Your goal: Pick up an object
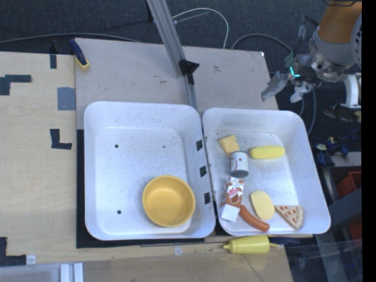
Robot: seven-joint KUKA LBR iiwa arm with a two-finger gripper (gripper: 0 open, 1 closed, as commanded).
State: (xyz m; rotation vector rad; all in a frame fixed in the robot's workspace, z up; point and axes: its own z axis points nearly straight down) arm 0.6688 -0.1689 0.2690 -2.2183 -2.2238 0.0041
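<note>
My gripper (286, 90) hangs above the bench just past the far right corner of the right bin (305, 157), fingers spread apart w/ nothing between them. No contact w/ anything yet, so the pick is still all ahead.

Candidates sit in the right bin: yellow block (228, 144) near the far-left side, small can (238, 164) just below it, yellow corn-like piece (267, 153) beside the can to the right. Nearer the front: carton (233, 195), sausage (254, 220), pale yellow oval (262, 205), pizza slice (290, 215). Left bin (106, 157) has a yellow bowl (168, 201). A mustard bottle (249, 245) lies outside, along the front rim.

Best bet, imo: the corn piece. It's closest to me, lies apart from the can w/ free floor on its long sides. I'd come in over the rim, centre above it, turn the wrist so fingers straddle the short axis, drop straight, then close. Risk: rounded shape may roll or squirt out; the front cluster is too packed for a clean approach.
</note>
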